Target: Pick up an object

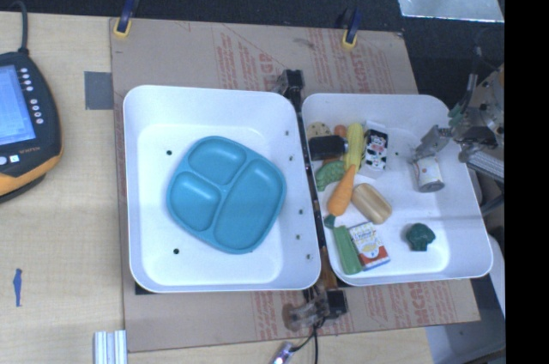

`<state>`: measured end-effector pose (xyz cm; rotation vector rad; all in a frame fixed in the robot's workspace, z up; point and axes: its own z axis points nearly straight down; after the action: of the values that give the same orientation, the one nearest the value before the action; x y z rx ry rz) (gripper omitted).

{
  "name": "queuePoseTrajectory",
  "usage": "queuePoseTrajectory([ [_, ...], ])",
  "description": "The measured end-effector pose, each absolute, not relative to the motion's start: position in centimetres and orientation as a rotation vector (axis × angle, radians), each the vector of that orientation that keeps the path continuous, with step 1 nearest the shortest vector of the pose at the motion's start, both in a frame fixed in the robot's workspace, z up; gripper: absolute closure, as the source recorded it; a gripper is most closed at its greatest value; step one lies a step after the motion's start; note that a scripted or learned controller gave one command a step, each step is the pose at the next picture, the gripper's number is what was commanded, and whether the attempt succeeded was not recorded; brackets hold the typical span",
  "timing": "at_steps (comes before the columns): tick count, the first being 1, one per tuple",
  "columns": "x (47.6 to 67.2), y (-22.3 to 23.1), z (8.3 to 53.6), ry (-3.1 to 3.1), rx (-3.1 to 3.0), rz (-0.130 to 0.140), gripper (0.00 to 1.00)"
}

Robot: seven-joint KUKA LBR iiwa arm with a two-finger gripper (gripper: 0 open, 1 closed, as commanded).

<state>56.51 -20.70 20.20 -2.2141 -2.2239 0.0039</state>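
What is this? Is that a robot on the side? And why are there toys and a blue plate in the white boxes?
Yes, that is a robot arm reaching in from the right. At its end sits a pincer for picking things up. One camera looks down on a bench from above, at a slant. Two white bins lie side by side. The left bin holds a blue plate with three sections. The right bin holds small toys, like a carrot, a corn cob, a bread roll and a dark green lump. The pincer hangs over the right bin, apart from the toys. I see nothing held in it. The robot's job is to pick one toy up.
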Motion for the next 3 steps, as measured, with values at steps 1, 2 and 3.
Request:
queuePoseTrajectory([
  [1, 61.1, -19.9, 11.5, -2.233, -2.228, -0.01, 0.0],
  [2, 58.0, -21.2, 9.2, -2.225, -2.217, 0.004, 0.0],
  [3, 58.0, -21.3, 10.2, -2.225, -2.215, 0.005, 1.0],
])
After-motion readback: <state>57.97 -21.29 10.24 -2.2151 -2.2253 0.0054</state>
